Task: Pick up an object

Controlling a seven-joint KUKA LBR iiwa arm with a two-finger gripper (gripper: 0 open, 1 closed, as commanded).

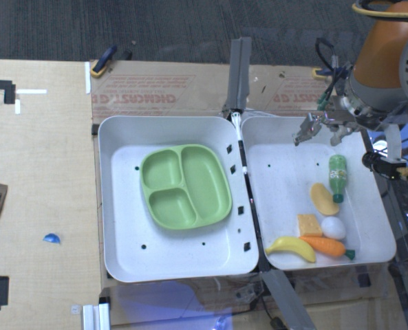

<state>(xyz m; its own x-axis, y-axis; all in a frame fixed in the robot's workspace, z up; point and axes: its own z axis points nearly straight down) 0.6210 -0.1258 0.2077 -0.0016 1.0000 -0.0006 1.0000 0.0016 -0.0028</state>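
Note:
My gripper (320,133) hangs above the far edge of the right bin (279,184), open, with nothing between its fingers. Several toy foods lie in that bin's near right part. A green bottle (337,176) lies closest to the gripper, below and to its right. Beside it are a yellow oval piece (323,199), a white egg (333,227), an orange block (309,223), a carrot (325,246) and a banana (293,248).
A green divided plate (186,185) rests in the left bin (121,205). A grey divider post (239,74) stands between the bins at the back. The arm's orange band (386,43) is at the upper right. Cardboard lies behind the bins.

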